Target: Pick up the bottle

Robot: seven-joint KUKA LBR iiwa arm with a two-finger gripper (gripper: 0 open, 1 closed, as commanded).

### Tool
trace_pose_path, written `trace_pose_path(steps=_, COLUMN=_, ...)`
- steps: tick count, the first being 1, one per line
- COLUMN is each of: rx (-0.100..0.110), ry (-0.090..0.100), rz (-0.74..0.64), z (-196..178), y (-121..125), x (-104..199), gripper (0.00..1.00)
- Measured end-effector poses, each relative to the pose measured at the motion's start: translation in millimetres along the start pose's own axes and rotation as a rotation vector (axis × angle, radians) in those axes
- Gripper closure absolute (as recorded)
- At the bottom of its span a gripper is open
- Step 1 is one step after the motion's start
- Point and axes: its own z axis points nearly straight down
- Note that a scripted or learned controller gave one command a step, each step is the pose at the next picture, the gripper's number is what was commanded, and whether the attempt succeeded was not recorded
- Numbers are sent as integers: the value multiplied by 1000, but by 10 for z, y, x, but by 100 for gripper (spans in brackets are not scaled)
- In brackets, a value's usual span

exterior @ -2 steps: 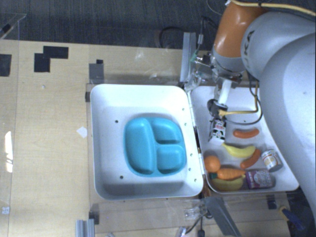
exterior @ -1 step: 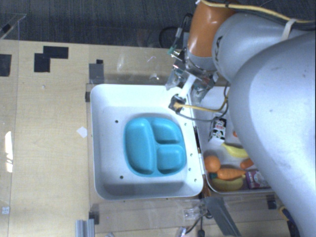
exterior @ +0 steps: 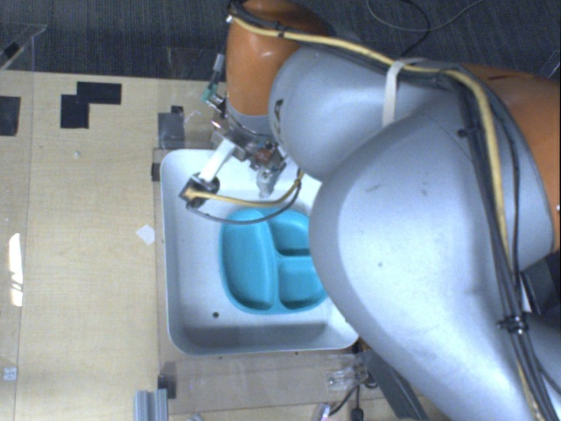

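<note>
My gripper (exterior: 266, 174) hangs low over the far part of a shallow white bin (exterior: 188, 261), just beyond the far rim of a blue divided tray (exterior: 259, 270) that lies in the bin. The tray has one long compartment on the left and smaller ones on the right. The bulky grey arm (exterior: 412, 226) with its orange band (exterior: 259, 55) covers the bin's right side and everything to the right of it.
A tiny dark speck (exterior: 216, 316) lies on the bin floor near the front wall. Pale wooden bench (exterior: 79, 235) stretches to the left, with black markings (exterior: 88, 102) at its far end. A grey metal bracket (exterior: 172, 128) stands at the bin's far left corner.
</note>
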Motion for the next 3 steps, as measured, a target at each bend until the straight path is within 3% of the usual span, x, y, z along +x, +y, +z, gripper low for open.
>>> trace_pose_path(steps=1, rx=2, ry=11, rz=179, z=522, y=-41, x=148, gripper=0)
trace_pose_path(steps=2, rx=0, ry=18, rz=181, z=413, y=-24, x=154, gripper=100)
trace_pose_path(steps=3, rx=0, ry=3, rz=218, z=-580, y=-179, x=25, gripper=100)
